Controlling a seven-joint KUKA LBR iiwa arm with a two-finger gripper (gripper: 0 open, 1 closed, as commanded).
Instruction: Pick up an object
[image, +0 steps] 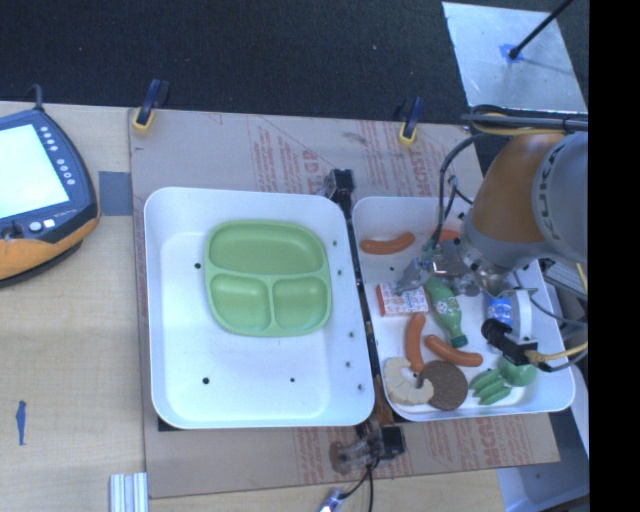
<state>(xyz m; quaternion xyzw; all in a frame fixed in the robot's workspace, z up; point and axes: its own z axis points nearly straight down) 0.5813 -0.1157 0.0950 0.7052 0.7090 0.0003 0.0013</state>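
Nothing's been picked up yet, going by this shot. The grey metal gripper (418, 275) hangs low inside the shallow white right-hand bin (395, 207), just up and to the view's left of the green plastic toy bottle (446, 308), near its cap end. Nothing is visibly clamped in it. Whether the claw is open or closed can't be told from this angle, since wrist hardware and cables crowd that spot.

Best guess is the bottle is the target because it's closest. The flat red-and-white packet (389, 298) just left of the bottle is about as near though, so it could be either. That means the grab and the lift both look left to do.

Other candidates:
- an orange toy sausage (386, 243) further up-left of the bottle
- two more orange sausages (414, 340) (452, 351) just below the bottle
- a brown round disc (443, 385) further below the bottle

The pale green divided plastic plate (268, 277) sits well off to the left of the bottle, in the other bin.

Hard to make out:
- The arm covers whatever lies above and right of the bottle.
- A small blue-and-white thing (501, 310) just right of the bottle is half tucked under the robot and can't be identified.
- It's unclear whether the gripper touches the bottle or just hovers beside it
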